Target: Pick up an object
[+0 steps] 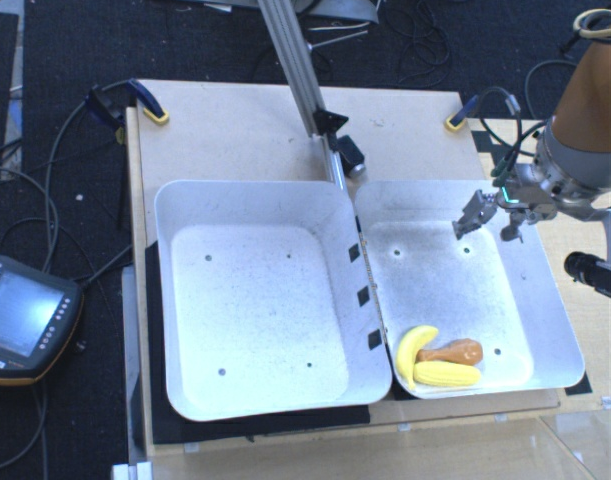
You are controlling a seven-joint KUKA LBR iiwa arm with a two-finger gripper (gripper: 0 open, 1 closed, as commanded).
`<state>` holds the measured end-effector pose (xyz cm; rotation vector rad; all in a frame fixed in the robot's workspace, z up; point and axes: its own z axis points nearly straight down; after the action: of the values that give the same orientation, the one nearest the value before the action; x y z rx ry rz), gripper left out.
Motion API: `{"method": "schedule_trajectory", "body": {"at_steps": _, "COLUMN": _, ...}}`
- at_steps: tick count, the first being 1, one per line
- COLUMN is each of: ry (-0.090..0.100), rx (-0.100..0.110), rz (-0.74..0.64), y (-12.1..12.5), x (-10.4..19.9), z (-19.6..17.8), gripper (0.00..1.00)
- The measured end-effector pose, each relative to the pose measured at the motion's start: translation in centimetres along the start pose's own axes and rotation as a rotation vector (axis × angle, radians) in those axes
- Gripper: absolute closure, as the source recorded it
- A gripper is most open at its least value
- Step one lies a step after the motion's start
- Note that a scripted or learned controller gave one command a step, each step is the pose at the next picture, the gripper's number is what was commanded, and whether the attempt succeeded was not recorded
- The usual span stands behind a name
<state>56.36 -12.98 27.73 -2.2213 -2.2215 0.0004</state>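
Right bin — banana at near edge, well apart from open tool

We list two bins side by side on the bench: left bin, right bin. In the right bin's near left corner we find a banana, a corn cob nearest, and a drumstick just behind it, all touching. Gripper over the right bin's far right.

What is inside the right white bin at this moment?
In the right bin, near its front edge, lie a banana, a brown drumstick-shaped piece and a yellow corn cob, touching one another. The corn covers part of the banana. The end effector hovers above the far side.
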Motion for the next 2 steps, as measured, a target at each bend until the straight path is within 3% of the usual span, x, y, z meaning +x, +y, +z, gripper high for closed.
{"method": "schedule_trajectory", "body": {"at_steps": 1, "ry": 0.000, "rx": 0.000, "rz": 0.000, "y": 0.0, "x": 0.0, "z": 0.0, "gripper": 0.00}}
{"method": "schedule_trajectory", "body": {"at_steps": 2, "ry": 0.001, "rx": 0.005, "rz": 0.001, "y": -0.2, "x": -0.6, "z": 6.1, "gripper": 0.00}}
